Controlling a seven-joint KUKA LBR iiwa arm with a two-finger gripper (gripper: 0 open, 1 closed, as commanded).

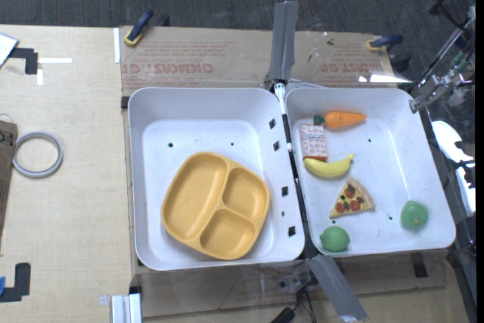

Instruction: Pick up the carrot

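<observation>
The small orange plastic toy carrot (344,119) is lying upper-centre in the right bin, probably light, stiff and slick, best gripped mid-body; pincer state I cannot tell.

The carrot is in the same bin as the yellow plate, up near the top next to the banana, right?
Not quite. The camera view shows the carrot in the right bin, while the yellow plate sits in the left bin. The rest holds: the carrot lies near the top, with the banana just below it.
</observation>
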